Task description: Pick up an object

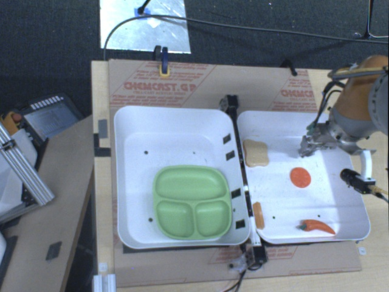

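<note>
The right bin [340, 221] holds a tan slice of bread [256, 152] at its left side, a round red slice [300, 177] near the middle, an orange-red pepper [316, 226] at the front and a small sausage [258, 215] along its left wall. My gripper [307, 146] hangs over the right bin's back half, just above and to the right of the red slice. Nothing shows between its fingertips.
The left bin [137, 123] holds a green plate with three compartments [192, 201]. A black divider with clips [237, 157] runs between the bins. A yellow clamp [164, 66] sits at the cardboard's back edge. Cables cross the floor behind.
</note>
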You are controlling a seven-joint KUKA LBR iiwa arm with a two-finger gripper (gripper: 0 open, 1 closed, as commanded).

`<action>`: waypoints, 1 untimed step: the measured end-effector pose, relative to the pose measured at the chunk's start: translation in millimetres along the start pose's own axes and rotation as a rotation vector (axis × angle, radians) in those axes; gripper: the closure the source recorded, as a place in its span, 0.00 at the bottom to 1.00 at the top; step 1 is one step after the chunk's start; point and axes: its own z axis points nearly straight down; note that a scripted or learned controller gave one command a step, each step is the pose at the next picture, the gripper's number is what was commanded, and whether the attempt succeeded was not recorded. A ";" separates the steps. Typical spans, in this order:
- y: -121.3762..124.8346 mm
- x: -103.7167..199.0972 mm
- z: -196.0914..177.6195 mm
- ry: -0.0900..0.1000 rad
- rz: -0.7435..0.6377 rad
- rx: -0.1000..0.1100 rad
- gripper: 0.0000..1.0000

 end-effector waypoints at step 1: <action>1.3 1.6 -44.2 0.000 0.001 -0.001 1.00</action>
